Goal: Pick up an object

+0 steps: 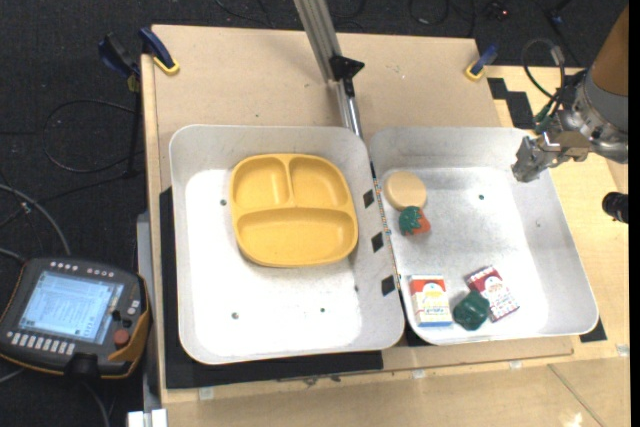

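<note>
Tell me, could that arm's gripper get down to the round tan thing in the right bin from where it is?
Probably yes. The gripper hangs over the right bin's far right rim, and bare bin floor lies between it and the round tan thing. Only a small green-and-orange object touches its near side.

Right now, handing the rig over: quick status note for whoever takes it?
Gripper: over the right white bin's upper right edge, holding nothing visible; finger state unclear.
Right bin: round tan disc, small green-and-orange piece, white-and-blue carton, dark green lump, red-and-white packet.
Left white bin: yellow divided plastic tray.
Done: nothing picked.
Left: descend, grasp one object, lift.
</note>
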Action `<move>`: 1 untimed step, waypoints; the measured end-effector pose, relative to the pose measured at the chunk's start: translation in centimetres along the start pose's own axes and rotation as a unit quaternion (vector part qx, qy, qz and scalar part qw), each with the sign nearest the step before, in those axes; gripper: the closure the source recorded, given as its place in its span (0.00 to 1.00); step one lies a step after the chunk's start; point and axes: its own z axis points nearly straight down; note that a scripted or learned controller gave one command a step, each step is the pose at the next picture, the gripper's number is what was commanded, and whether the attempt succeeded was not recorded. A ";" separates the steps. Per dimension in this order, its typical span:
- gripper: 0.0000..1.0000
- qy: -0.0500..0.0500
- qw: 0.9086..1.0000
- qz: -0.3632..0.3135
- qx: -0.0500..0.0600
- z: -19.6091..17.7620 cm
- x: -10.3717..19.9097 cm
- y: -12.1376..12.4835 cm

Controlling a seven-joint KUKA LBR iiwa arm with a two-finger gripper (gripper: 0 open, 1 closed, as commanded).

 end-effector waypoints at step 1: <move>1.00 0.000 1.000 0.000 0.001 -2.4 0.0 0.1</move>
